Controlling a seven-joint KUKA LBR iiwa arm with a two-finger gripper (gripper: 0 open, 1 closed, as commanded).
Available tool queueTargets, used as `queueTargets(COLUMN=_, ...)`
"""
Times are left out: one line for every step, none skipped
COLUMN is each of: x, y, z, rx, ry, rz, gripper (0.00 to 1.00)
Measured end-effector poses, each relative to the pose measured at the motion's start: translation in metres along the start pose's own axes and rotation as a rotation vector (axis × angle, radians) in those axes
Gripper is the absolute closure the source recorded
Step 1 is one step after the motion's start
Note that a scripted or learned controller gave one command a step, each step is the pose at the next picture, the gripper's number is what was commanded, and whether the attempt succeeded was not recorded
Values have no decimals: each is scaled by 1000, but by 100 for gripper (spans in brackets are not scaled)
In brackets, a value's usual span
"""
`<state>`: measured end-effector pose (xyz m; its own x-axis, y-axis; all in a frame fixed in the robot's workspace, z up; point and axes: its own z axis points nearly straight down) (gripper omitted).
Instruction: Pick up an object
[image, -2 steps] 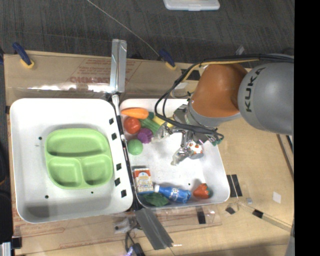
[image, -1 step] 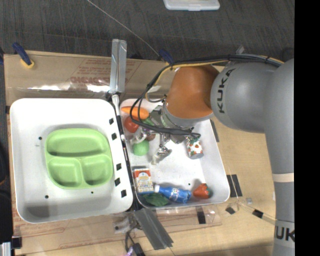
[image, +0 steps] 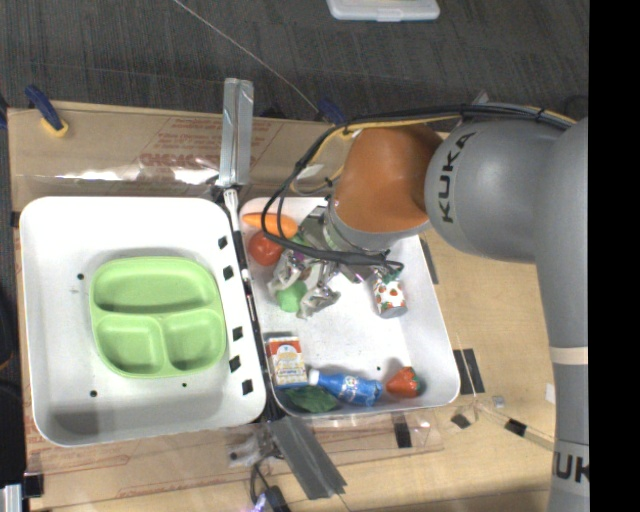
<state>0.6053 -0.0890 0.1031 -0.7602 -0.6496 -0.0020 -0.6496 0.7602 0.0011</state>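
**Hand low over the right bin's clutter**

Camera view: the hand sits in the right bin, beside a small green object; whether it is apart or together I cannot tell. The green piece looks light, smooth, likely slippery; grip its sides. The surface is brown board, over dark carpet.

Two white bins, one green divided tray, roughly eight small objects.
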Motion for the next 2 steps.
queueTargets(x=-49, y=46, z=-135, rx=11, ry=-9, rz=-11, gripper=100)
queueTargets(x=-101, y=37, z=-165, rx=5, ry=-3, rz=-9, gripper=100)
